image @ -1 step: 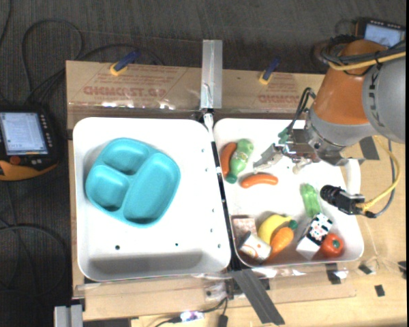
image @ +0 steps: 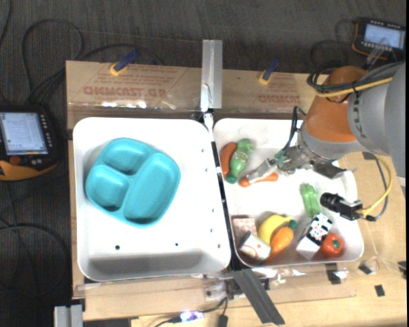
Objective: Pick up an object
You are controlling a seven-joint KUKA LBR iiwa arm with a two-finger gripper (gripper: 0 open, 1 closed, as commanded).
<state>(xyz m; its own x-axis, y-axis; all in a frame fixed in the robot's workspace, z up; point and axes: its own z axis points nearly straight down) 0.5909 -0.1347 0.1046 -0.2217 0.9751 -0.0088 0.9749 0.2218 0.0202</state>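
Note:
The right white bin (image: 341, 131) holds several toy foods. An orange-red piece (image: 228, 157) and a green piece (image: 242, 154) lie at its far left. A thin orange carrot (image: 259, 178) lies just below them. My gripper (image: 273, 165) reaches in from the right and sits low over the bin's upper middle, right above the carrot and just right of the green piece. I see nothing clearly held in it. A green vegetable (image: 309, 197) lies further right, under the wrist.
The left bin (image: 191, 244) holds a blue divided plate (image: 131, 180). Along the right bin's front edge lie a yellow fruit (image: 273, 225), an orange piece (image: 282, 240), a white patterned box (image: 316, 234), a red tomato (image: 332, 245) and a brown-and-white item (image: 249, 244).

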